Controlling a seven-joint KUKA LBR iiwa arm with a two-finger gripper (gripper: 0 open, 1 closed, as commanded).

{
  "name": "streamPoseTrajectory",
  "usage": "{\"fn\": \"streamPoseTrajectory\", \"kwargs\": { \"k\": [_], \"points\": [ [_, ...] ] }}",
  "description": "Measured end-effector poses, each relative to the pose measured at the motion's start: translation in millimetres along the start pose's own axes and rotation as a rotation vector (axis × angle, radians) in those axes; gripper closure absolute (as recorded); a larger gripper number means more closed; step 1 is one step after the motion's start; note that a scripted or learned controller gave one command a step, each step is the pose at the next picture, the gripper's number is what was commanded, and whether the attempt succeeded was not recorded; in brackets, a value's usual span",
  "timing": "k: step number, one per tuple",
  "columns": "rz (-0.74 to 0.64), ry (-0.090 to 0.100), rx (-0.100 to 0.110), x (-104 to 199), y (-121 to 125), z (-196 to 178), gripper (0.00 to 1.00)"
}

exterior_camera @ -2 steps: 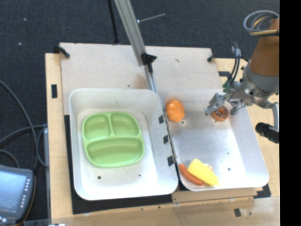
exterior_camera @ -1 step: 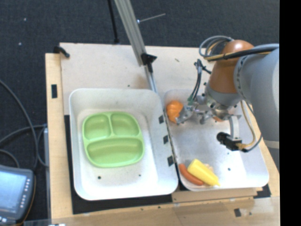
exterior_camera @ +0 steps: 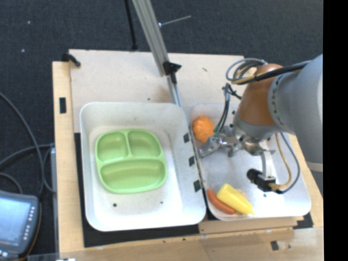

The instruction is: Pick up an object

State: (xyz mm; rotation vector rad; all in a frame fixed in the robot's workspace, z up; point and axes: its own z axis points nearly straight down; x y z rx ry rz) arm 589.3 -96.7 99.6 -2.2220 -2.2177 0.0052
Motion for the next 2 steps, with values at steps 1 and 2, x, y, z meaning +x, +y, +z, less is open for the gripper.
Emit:
{"fn": "streamPoseTrajectory", "kwargs": {
  "k": [1,2],
  "points": [
    [0.002,0.000,0.001,-2.1,-88.5,-0.6,0.00],
    [0.006,0.001,-0.008,-1.8,-83.9,-11.6,1.00]
  ]
}}
